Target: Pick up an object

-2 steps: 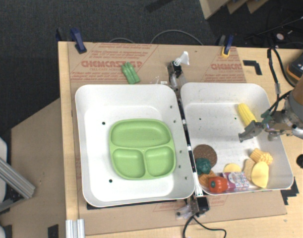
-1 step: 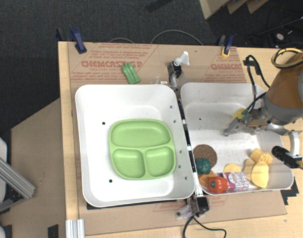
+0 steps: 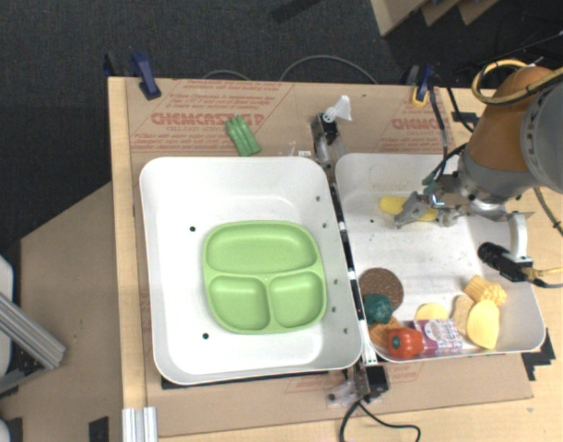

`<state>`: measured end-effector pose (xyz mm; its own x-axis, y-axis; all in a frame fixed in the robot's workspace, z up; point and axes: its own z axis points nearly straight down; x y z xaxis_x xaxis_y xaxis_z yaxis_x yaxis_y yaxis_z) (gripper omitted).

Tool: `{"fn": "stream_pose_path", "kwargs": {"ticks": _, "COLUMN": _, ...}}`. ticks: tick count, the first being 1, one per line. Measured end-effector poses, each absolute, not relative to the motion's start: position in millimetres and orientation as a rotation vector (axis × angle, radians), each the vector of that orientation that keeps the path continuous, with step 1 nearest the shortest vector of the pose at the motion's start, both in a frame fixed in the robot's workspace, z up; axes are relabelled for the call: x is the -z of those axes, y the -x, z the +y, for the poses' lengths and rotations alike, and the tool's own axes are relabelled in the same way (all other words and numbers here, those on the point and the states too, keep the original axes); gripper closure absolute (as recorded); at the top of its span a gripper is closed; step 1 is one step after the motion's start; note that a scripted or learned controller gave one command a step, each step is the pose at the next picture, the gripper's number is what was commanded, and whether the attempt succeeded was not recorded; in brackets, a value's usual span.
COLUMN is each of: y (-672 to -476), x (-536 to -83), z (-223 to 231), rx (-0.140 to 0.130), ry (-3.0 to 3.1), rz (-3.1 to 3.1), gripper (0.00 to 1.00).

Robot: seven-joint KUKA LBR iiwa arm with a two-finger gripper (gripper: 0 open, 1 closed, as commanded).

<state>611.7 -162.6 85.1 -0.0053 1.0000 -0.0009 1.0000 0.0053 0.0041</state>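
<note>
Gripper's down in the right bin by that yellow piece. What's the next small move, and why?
Probably nudge the gripper slightly left over the yellow piece before trying a grasp. It sits low in the right bin with its tip at the piece's right edge, so the piece appears beside the gripper rather than within it. The view is too small to be sure.

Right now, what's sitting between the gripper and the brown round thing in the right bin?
Camera view: bare white bin floor separates the gripper from the brown disc.

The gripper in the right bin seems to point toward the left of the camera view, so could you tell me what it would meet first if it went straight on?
Most likely the yellow object just ahead of the gripper. Their exact gap and height are unclear from above.
</note>
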Motion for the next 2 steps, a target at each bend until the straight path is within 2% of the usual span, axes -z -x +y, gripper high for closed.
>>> {"fn": "stream_pose_path", "kwargs": {"ticks": 1, "y": -635.9, "x": -84.9, "z": -96.3, "rx": -0.003, "ry": -2.211, "rz": 2.228, "gripper": 0.00}}
{"fn": "stream_pose_path", "kwargs": {"ticks": 2, "y": -660.5, "x": -80.1, "z": -112.2, "rx": 0.032, "ry": -2.235, "rz": 2.252, "gripper": 0.00}}
